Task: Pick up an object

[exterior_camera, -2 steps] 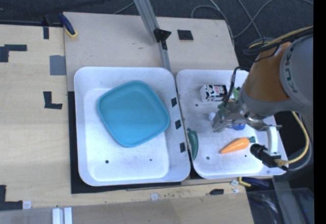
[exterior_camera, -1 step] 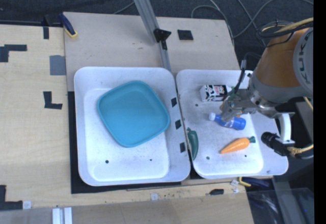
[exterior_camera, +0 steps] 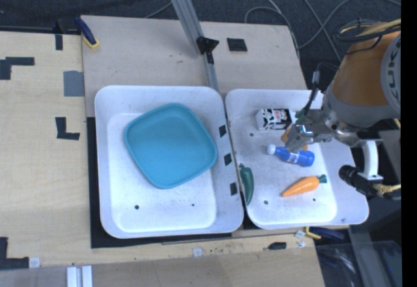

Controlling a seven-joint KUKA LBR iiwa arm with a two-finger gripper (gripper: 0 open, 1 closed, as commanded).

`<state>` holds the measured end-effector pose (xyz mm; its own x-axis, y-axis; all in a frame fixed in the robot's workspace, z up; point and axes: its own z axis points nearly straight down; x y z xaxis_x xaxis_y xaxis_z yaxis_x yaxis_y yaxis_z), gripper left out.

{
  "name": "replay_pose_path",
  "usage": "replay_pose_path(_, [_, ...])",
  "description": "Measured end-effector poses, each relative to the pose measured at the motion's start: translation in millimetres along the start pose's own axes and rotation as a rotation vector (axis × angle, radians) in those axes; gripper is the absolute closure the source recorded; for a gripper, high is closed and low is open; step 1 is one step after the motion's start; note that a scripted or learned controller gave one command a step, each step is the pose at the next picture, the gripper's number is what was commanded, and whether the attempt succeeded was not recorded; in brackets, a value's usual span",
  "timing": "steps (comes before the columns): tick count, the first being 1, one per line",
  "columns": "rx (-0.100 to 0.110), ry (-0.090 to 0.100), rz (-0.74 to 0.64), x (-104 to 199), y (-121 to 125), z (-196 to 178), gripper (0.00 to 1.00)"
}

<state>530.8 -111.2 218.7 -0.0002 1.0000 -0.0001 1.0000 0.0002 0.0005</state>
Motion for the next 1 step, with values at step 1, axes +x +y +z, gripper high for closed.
replay_pose_path(1, [0.001, 0.001, -0.004, 48.9, 5.1, -10.8, 1.0])
